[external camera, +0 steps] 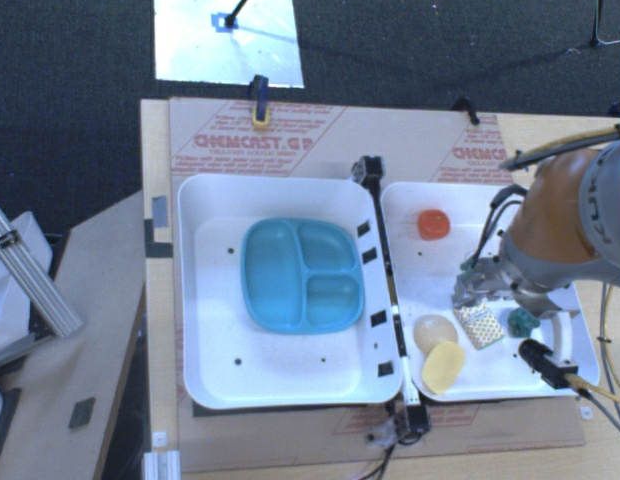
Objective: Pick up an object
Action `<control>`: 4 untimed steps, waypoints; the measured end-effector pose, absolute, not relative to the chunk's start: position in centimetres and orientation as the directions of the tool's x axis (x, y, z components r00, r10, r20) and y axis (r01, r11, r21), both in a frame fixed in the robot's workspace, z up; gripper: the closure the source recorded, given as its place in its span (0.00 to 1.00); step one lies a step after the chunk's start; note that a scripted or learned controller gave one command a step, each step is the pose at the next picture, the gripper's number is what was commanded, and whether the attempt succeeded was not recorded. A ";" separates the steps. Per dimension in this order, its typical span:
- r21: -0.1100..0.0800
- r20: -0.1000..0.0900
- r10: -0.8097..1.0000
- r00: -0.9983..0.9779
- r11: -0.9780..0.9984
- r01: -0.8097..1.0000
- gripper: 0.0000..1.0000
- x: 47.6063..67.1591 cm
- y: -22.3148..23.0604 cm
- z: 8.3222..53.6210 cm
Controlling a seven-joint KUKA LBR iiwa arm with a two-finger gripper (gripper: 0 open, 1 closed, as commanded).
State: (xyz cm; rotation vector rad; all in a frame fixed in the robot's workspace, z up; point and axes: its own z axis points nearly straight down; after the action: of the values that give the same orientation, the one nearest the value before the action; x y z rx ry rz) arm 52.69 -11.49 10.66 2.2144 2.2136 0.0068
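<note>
A small checkered block (480, 325), white with a tan pattern, is seen lying on the floor of the right bin (410, 203), towards its near side. The gripper (477, 290) is positioned directly over the block's far edge, so close that contact cannot be ruled out; whether its fingers are spread or closed cannot be told, and nothing is seen gripped. Just right of the block a small teal object (521, 320) is found, partly tucked under the arm (565, 218). To the block's left a pale cream oval (435, 330) is placed, with a yellow oval piece (443, 366) touching it on the near side. An orange-red ball (433, 224) rests well apart at the far side of the same bin. In the left bin (200, 288) a blue divided plate (300, 274) is laid flat.
</note>
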 end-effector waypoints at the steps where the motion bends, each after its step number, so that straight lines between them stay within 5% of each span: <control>1: 0.004 -0.001 1.000 0.001 -0.001 1.000 1.00 51.9 -12.1 16.0; 2: 0.007 -0.002 1.000 -0.005 0.005 1.000 1.00 52.7 -12.1 22.1; 3: 0.003 -0.001 1.000 -0.004 0.004 1.000 1.00 52.8 -12.1 22.7; 4: 0.003 0.000 1.000 -0.007 0.007 1.000 1.00 54.8 -6.8 21.9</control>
State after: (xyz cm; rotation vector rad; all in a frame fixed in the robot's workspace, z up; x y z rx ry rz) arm 54.83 -6.79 21.85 2.2122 2.2270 0.0032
